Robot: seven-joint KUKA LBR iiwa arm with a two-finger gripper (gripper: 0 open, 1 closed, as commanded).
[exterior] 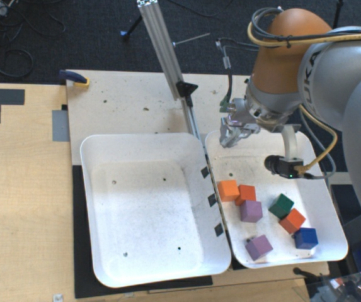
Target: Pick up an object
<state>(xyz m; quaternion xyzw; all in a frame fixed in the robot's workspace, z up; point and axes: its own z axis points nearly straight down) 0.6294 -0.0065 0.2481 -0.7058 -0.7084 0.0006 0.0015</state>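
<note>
Several small blocks lie in the right bin (pixel 331 244): an orange one (pixel 228 189), a red-orange one (pixel 246 194), a purple one (pixel 251 211), a green one (pixel 281 205), another orange one (pixel 292 220), a blue one (pixel 305 238) and a second purple one (pixel 258 246). My gripper (pixel 231 134) hangs over the far left part of that bin, above and behind the blocks. Nothing shows between its fingers.
The left bin (pixel 98 168) stands beside the right one, with black clips along the shared rim. A slanted aluminium bar (pixel 166 52) rises behind the bins. A black camera unit (pixel 284 165) hangs off the wrist. Cables lie on the dark floor beyond.
</note>
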